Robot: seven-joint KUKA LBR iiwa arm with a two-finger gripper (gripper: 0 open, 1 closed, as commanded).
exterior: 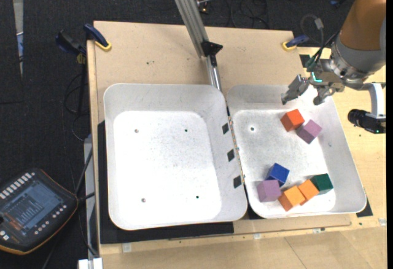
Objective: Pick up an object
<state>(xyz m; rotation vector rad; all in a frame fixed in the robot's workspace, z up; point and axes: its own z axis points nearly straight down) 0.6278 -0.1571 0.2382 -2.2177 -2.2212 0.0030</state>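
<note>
In the right bin [344, 151] lie several small blocks. An orange block [293, 119] and a purple block [309, 131] sit near its far side. A blue block [279, 173], a second purple block [268, 190], a second orange block [296, 194] and a green block [322, 183] cluster near the front. My gripper [305, 94] hangs over the bin's far edge, just above and behind the orange block, its two fingers spread apart with nothing between them.
The left bin [116, 139] stands beside the right one. A metal pole [187, 3] slants down to the seam between the bins. Clamps [98, 37] sit at the bench's far corners. A teach pendant [27, 206] lies at the lower left.
</note>
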